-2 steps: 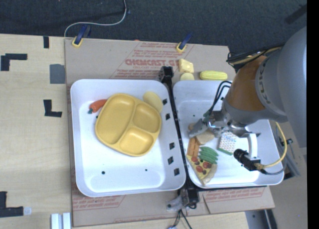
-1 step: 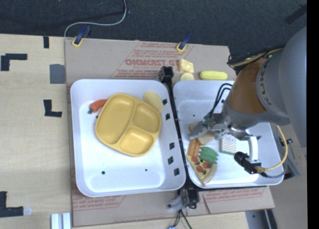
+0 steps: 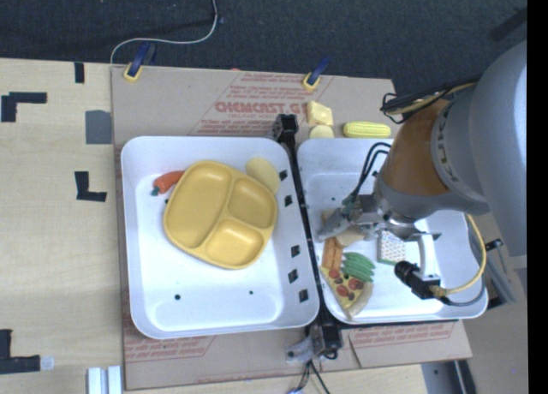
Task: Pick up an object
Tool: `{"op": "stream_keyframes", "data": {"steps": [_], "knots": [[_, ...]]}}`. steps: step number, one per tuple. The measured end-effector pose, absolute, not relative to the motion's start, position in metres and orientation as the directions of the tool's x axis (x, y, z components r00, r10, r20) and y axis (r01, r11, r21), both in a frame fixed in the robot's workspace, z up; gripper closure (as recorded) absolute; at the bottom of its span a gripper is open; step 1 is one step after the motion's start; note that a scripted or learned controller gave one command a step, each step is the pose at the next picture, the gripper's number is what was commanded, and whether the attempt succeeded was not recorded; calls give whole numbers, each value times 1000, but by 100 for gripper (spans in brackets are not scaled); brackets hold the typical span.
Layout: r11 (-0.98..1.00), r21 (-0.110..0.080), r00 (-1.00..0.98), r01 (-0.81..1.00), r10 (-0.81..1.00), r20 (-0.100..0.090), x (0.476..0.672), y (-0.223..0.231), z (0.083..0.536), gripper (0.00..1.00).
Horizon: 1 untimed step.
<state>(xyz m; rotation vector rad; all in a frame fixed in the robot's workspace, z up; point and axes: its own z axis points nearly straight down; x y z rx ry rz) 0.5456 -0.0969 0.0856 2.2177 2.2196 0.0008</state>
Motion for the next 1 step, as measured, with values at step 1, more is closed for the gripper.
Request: {"op": "stream_keyframes", "data": {"steps": [1], "knots": [[2, 2, -2, 1000, 1000, -1, 546, -96, 95, 100]]}}
